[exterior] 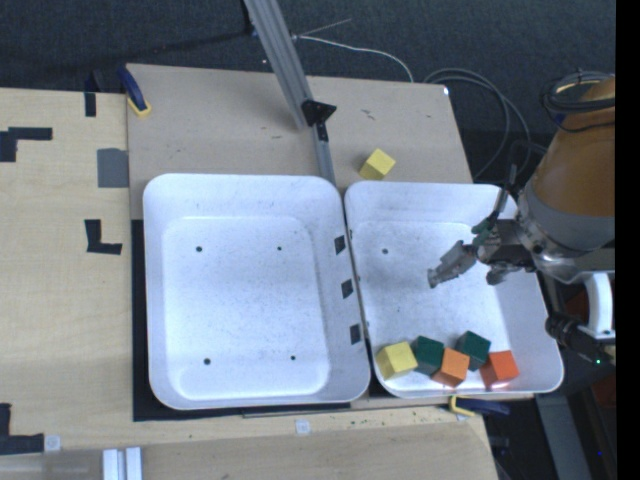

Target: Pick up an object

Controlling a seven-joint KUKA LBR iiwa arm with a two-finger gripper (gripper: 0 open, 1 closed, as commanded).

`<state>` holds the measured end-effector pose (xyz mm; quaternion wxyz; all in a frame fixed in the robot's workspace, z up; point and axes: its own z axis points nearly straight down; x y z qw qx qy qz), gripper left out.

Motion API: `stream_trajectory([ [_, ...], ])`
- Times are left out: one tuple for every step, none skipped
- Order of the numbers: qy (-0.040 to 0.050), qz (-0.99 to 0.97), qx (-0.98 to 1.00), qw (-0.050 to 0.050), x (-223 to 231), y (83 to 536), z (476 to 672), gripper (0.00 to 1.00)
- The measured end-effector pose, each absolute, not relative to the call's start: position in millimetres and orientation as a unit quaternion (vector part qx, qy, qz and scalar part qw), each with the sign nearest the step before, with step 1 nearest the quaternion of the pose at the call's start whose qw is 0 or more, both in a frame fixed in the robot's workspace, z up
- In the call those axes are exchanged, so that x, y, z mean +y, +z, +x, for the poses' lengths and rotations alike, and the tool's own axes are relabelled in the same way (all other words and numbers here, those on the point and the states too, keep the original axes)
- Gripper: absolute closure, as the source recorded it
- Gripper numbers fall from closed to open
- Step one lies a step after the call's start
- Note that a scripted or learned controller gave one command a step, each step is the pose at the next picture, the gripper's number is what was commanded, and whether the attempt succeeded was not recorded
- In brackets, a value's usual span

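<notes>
over the right bin [400, 200] the gripper [470, 265] hangs above bare white floor, reaching in from the right with the orange band of the arm [580, 158] behind it. its two fingers look spread apart, one dark finger pointing left toward the bin's middle and another nearer the wrist, and nothing sits between them, so the claw is wide and carrying nothing.

the things worth picking lie clustered along the near wall of that same bin: a yellow cube [397, 358] at the left end, a dark green cube [429, 352] just beside it, an orange cube [454, 367] touching or nearly touching that one, a second green cube [474, 347] behind, and a red-orange cube [500, 367] at the right end. another yellow block [377, 164] rests on the bench beyond the bins, well apart from the claw. the left bin [160, 268] is not where the work lies.

judging from this, the step in hand is the approach. the yellow cube at the row's end looks the better target, since its left side is free and only one neighbour crowds it. the claw would do well to travel toward the near wall, turn so the fingers straddle the cube's free faces, and descend straight. the risk is a finger landing on a neighbour, or the near wall blocking the lower finger.
</notes>
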<state>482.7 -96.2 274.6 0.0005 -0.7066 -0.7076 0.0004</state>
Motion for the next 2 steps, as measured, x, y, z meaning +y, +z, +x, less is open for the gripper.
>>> stream_trajectory([
  [0.0031, -0.707, -0.707, 0.003, -109.2, 202.6, 488.7, 0.0],
  [-0.0007, -0.706, -0.708, -0.001, -96.0, 233.1, 529.7, 0.0],
])
